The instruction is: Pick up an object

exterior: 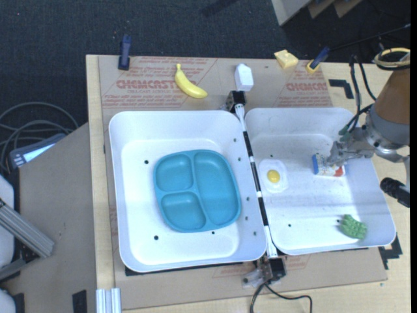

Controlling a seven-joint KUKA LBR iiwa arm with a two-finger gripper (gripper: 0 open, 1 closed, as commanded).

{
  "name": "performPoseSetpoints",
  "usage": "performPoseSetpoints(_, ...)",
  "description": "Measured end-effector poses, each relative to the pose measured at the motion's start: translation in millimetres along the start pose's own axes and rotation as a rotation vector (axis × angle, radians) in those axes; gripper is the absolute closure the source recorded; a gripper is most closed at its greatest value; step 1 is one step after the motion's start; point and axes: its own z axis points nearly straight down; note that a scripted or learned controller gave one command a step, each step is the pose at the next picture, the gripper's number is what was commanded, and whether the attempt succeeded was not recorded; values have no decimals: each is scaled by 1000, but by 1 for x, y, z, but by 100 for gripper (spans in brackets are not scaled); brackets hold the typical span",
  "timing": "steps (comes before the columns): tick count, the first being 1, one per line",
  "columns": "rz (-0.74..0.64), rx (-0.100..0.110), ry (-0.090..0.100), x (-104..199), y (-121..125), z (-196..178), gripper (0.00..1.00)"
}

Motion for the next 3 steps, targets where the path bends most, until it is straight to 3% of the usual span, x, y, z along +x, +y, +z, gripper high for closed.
performPoseSetpoints(1,0,-2,-1,0,1,-10,100)
performPoseSetpoints(2,-3,2,2,29,12,-53,100)
performPoseSetpoints(3,-3,3,2,29,12,-52,0)
